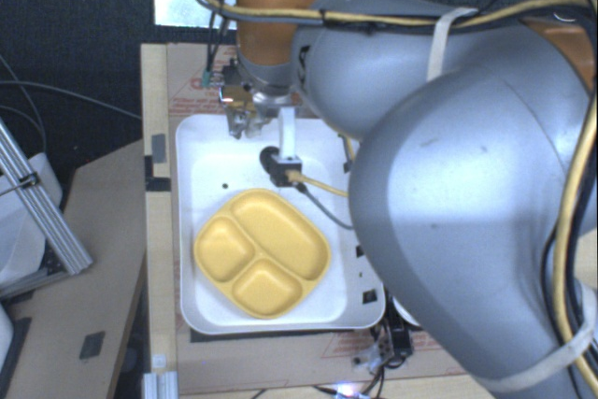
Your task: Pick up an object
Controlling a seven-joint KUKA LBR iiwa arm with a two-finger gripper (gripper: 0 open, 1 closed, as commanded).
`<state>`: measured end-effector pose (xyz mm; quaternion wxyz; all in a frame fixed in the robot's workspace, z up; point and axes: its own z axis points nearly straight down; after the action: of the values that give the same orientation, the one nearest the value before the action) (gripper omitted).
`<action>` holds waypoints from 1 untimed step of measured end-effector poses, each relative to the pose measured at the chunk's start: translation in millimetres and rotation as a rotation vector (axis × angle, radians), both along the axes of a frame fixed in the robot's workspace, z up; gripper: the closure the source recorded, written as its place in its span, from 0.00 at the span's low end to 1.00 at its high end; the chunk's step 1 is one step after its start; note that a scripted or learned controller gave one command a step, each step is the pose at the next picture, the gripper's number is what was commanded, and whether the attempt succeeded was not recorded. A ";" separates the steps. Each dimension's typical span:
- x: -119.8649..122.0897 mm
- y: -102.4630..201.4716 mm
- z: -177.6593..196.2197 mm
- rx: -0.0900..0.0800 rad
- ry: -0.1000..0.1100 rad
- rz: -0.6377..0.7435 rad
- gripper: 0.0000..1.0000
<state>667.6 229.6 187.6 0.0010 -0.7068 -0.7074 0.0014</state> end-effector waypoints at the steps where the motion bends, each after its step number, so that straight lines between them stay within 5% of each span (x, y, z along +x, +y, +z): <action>1: -1.1 -52.6 -110.1 -0.003 0.005 -0.005 1.00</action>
<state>666.5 176.9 77.5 0.0016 -0.7084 -0.7058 0.0041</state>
